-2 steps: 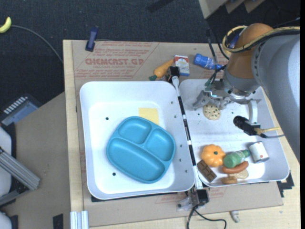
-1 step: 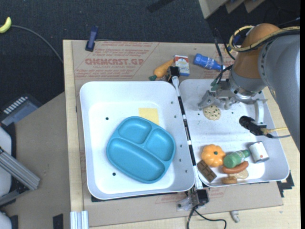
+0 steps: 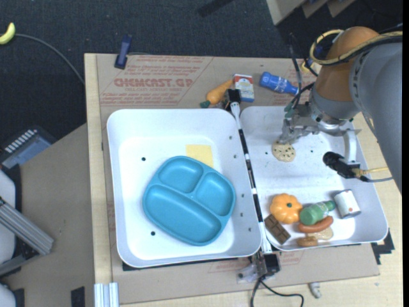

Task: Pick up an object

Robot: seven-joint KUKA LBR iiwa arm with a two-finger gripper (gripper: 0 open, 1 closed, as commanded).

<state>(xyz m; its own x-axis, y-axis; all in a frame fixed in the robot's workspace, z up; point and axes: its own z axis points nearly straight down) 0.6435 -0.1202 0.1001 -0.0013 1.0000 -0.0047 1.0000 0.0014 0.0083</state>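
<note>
Camera view: gripper [image 3: 291, 135] low in right bin [image 3: 262, 123], just above cookie [image 3: 283, 151], toward that bin's far-left part. Open or clenched: cannot tell at this slant. Nothing seen held. Probably going for cookie, the nearest thing and well apart from the rest.

Possible trouble, judged from here: flat and thin, lying on bin floor, so little edge to catch; likely to skid aside or be pinned down rather than lifted. Seemingly offset toward cookie's upper right, so could nip only the rim and drop it, or close on air. Also risk of jamming against the floor if driven down too far. No neighbours close enough to be knocked.

Counted: two bins. In right bin, one cookie, one pumpkin [image 3: 285, 208], one green vegetable [image 3: 312, 214], one sausage [image 3: 317, 225], one brown bar [image 3: 277, 229], one white can [image 3: 347, 203]. In left bin [image 3: 124, 165], one blue tray [image 3: 188, 199], one yellow slice [image 3: 199, 152]. Behind bins, one bottle [image 3: 278, 82], one carton [image 3: 243, 87], one carrot [image 3: 219, 93].
</note>
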